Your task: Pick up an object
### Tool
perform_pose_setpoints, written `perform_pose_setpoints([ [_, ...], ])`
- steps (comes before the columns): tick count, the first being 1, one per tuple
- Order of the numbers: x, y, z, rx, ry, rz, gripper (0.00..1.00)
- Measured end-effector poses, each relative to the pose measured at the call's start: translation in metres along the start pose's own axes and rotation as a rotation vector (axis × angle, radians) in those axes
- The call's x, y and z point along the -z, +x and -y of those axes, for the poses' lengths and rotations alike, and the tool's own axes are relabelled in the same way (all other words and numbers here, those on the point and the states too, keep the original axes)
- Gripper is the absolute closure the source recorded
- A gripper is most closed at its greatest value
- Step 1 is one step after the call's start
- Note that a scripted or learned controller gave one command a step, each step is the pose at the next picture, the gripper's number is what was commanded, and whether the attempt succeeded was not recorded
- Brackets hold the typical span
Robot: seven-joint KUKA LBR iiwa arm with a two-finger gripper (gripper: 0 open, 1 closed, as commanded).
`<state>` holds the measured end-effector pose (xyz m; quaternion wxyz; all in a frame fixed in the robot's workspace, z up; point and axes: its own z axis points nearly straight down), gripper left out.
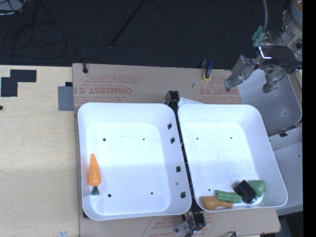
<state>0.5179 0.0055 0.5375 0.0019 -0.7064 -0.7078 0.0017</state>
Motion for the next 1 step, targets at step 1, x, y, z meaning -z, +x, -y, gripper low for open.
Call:
perform_pose_setpoints([
  [1, 0.0001, 0.0286, 0.0285, 0.002, 0.000, 0.000, 0.00],
])
